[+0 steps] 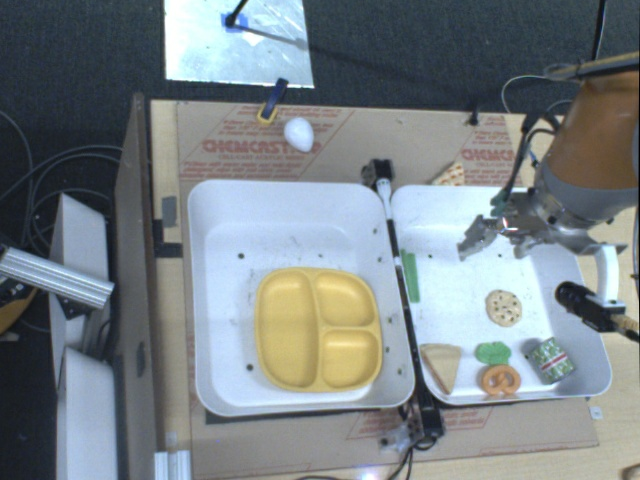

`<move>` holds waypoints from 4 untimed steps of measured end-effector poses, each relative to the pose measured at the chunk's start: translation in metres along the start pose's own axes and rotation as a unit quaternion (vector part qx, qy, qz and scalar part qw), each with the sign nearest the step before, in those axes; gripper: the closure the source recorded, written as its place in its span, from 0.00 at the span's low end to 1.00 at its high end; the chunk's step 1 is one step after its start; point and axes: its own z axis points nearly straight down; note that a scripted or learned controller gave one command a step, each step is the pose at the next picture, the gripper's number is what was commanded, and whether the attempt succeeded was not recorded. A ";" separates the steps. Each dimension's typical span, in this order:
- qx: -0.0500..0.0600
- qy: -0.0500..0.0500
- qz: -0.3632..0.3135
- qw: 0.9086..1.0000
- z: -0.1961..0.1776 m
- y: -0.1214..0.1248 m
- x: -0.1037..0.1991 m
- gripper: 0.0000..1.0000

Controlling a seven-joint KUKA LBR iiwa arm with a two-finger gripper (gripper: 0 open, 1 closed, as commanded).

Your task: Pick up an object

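Pincer (497, 236) of grey arm hovering over right white bin (440, 308), fingers apart and holding nothing, above round speckled cookie (503, 308).

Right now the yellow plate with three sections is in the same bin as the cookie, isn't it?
Not quite. The yellow plate with three sections sits in the left bin, while the cookie lies in the right bin, as the camera view shows. They are in different bins.
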 end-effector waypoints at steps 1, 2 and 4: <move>0.004 0.000 0.004 1.000 0.048 -0.065 -0.035 0.00; -0.002 -0.001 -0.002 1.000 0.120 0.044 -0.041 0.00; 0.003 0.000 0.005 1.000 0.147 -0.033 -0.120 0.00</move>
